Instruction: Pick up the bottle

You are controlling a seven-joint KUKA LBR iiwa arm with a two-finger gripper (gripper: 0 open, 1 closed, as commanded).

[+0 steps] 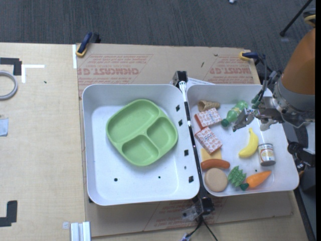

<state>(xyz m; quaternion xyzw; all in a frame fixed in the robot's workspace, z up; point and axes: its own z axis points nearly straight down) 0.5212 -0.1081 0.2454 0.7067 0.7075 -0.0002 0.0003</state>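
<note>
I hover the gripper (247, 120) just beside the bottle (233, 113) in the right bin (288, 177); can't tell its opening.

Dark grey carpet floor (150, 11) behind a light wooden bench (35, 149) topped with cardboard (140, 67)

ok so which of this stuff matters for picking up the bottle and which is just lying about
For the job:
small green plastic bottle in the right bin
arm's two-finger tool, just beside it

Lying about:
yellow banana
orange carrot
small tin can
two red-and-white cracker packs
red sausage
green divided plate, left bin
</note>
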